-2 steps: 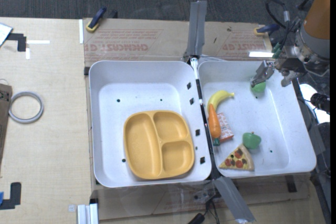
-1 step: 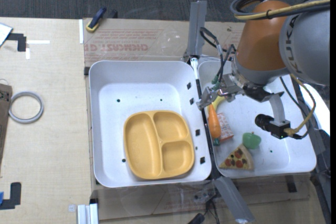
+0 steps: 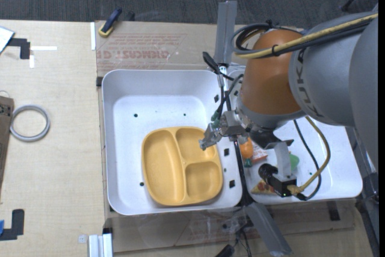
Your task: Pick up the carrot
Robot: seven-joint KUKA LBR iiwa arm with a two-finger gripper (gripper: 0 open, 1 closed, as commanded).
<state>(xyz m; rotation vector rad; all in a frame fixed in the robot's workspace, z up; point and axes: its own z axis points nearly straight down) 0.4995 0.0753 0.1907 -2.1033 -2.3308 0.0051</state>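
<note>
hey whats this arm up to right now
A grey and orange robot arm reaches in from the right, over the divide between two white bins. Its gripper hangs at the edge of a yellow divided plate in the left bin. An orange item that may be the carrot lies in the right bin, partly hidden under the arm, and is not between the fingers.

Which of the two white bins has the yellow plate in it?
The left bin, away from the arm's side. The yellow divided plate lies in its front half; the right bin holds small colourful items instead.
</note>
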